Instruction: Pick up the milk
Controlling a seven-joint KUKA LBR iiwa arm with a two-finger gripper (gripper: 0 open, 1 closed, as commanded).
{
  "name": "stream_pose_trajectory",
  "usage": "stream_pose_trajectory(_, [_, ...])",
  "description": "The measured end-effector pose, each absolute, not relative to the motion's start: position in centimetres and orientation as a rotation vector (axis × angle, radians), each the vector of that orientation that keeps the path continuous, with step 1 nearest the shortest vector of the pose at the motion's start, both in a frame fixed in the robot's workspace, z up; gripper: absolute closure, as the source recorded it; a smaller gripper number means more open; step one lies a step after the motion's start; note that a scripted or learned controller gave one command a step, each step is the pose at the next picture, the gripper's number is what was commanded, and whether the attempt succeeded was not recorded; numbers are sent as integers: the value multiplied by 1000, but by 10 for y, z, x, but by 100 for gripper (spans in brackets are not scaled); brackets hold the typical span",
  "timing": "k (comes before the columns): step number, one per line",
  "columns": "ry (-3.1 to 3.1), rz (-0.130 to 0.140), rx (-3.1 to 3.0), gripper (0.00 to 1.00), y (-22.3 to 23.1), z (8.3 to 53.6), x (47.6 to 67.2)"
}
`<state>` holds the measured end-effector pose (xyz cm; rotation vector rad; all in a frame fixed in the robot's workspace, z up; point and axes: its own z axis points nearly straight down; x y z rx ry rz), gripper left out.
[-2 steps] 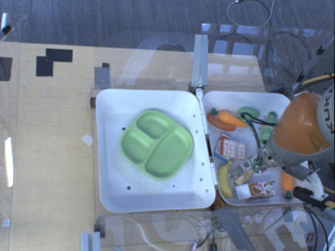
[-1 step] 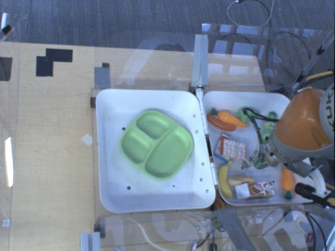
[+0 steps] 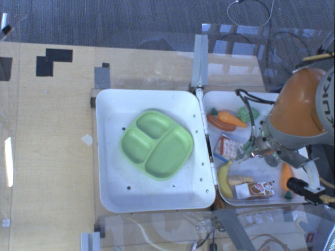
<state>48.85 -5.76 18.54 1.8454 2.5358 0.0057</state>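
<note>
Over right bin, milk not yet taken

Over the right bin (image 3: pixel 261 200) the jaws (image 3: pixel 250 151) hung low, arm (image 3: pixel 298 109) reaching in above them. Could not tell whether they were wide or narrow; too blurred, half hidden under the wrist. Milk (image 3: pixel 227 147), a small white-and-red carton, lay flat on the bin floor just beside the jaws, on the side toward the left bin (image 3: pixel 110 140). Nothing seen between the jaws. Carrot (image 3: pixel 225 120) lay beyond the milk, banana (image 3: pixel 224 178) on its near side, a brown packet (image 3: pixel 255 190) below the jaws. Judged: carton light, thin-walled, crushable, slightly slick; best taken across its narrow sides with gentle squeeze. Green plate (image 3: pixel 157 144) sat in the left bin.
</note>
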Motion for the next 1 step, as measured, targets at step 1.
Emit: stream_pose_trajectory(1, [2854,4,1304,100,9,185,495])
